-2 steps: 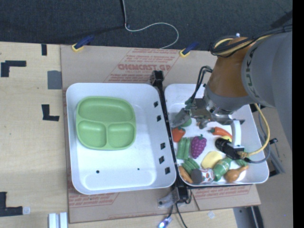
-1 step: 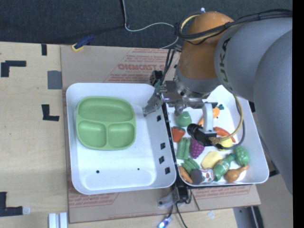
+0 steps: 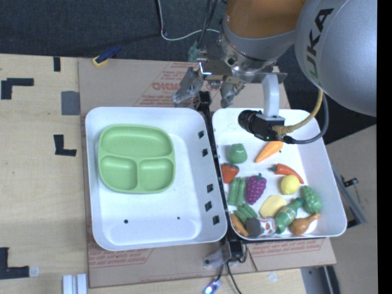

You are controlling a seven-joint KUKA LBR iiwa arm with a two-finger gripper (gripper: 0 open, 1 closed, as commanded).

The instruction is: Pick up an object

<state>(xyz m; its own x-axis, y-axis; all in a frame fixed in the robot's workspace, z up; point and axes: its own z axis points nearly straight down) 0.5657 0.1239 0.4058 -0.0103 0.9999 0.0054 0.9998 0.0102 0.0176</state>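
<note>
The fingers [image 3: 206,94] hang above the bins' [image 3: 209,141] shared far edge, seemingly parted and empty.

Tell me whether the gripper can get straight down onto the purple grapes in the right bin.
Probably yes. The purple grapes lie uncovered on top, nothing above them, and the gripper hangs over the bins' far edge. Green pieces crowd them on the left, so the fingers may catch a neighbour.
</note>
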